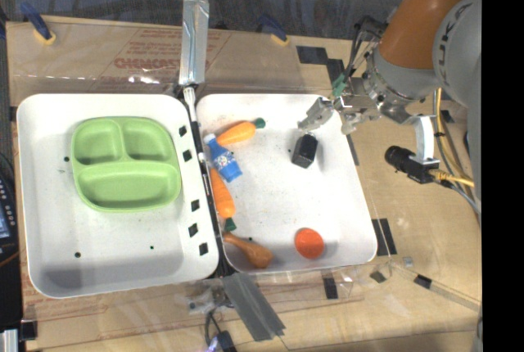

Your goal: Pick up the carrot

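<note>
Two carrots lie in the right bin (360,203). One carrot (238,132), orange with a green top, rests near the back left corner. The other carrot (221,193) lies along the bin's left wall, its green end toward the front. My gripper (334,116) hangs over the bin's back right corner, well to the right of both carrots. It is open, with nothing between its fingers (314,115).
A blue and white item (223,159) lies between the two carrots. A black block (304,151) sits just below the gripper. An orange ball (309,243) and a brown piece (249,251) lie near the front wall. The left bin (49,260) holds a green divided plate (127,162).
</note>
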`<control>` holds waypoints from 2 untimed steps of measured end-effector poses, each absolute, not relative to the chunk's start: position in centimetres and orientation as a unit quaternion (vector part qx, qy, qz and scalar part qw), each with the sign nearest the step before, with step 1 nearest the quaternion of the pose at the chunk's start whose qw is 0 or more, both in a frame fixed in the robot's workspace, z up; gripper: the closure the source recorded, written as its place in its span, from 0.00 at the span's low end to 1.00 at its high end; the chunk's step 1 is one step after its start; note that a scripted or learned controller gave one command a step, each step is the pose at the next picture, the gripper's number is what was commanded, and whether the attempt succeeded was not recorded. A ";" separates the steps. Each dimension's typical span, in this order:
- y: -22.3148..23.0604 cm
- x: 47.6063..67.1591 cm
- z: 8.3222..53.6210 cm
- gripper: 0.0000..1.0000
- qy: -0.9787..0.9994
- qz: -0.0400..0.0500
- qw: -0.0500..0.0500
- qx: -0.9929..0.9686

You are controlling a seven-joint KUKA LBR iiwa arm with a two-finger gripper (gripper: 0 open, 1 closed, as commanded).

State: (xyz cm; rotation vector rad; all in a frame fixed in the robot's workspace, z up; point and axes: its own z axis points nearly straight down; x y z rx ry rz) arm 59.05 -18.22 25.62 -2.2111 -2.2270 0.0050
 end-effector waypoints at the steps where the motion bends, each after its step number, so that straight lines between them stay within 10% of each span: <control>1: -14.3 64.4 19.7 0.00 -0.767 0.001 0.001 -0.641; 2: -11.0 65.9 10.4 0.00 -0.873 -0.001 -0.003 -0.488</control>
